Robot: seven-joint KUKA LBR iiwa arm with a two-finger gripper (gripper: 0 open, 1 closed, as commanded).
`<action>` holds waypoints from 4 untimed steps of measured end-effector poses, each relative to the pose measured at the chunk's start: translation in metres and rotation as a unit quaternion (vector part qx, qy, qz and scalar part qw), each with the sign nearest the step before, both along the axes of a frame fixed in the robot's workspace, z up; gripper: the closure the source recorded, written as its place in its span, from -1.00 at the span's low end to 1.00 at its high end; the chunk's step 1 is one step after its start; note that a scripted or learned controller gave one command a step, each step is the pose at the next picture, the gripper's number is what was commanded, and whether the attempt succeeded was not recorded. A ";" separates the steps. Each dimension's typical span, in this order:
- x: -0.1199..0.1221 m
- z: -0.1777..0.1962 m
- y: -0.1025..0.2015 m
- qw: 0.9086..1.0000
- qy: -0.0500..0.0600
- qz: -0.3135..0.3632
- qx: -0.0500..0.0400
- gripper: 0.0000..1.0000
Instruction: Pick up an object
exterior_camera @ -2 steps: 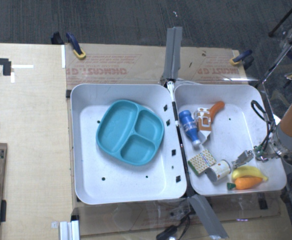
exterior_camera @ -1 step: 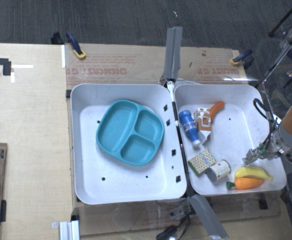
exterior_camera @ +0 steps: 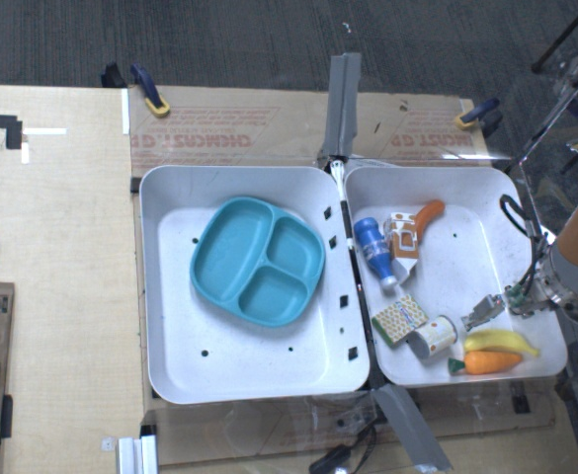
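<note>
dark grey carpet runs behind a pale wooden bench point(exterior_camera: 51, 225), and a brown cardboard sheet point(exterior_camera: 239, 126) printed with red lettering, upside down and too blurred to read, lies under my two white bins. the left bin point(exterior_camera: 160, 294) is smooth plastic and holds a teal three-compartment plate point(exterior_camera: 258, 261), rounded and glossy. the right bin point(exterior_camera: 486, 215) holds the small things: a blue bottle point(exterior_camera: 374, 252) with a white cap at its 5 o'clock end, an orange-and-white carton point(exterior_camera: 403, 237) whose print i cannot read, an orange curved piece point(exterior_camera: 428, 213) at the carton's 1 o'clock, a patterned green box point(exterior_camera: 398, 319), a grey-white cylinder point(exterior_camera: 434, 336), a yellow banana point(exterior_camera: 501, 341) and an orange carrot point(exterior_camera: 491, 361) just below it. my gripper point(exterior_camera: 488, 309) sits at the bin's 4 o'clock, just above the banana; its metal fingers look close together with nothing between them.
</note>
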State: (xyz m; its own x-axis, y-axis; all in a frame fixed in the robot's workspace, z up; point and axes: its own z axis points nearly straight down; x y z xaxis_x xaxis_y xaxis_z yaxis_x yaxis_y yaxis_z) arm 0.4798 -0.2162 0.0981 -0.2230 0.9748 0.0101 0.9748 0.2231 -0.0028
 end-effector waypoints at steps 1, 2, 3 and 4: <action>0.124 -0.007 0.002 1.000 -0.003 0.007 -0.001 -1.00; 0.181 0.013 -0.002 1.000 -0.002 0.007 -0.003 -1.00; 0.180 -0.001 0.071 0.999 -0.004 0.048 -0.006 -1.00; 0.180 0.007 0.071 0.999 -0.004 0.050 -0.007 1.00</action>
State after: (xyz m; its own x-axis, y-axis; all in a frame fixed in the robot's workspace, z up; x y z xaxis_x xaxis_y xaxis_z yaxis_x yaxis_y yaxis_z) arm 0.6603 -0.1450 0.1055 -0.3194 0.9476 -0.0054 0.9476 0.3194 0.0016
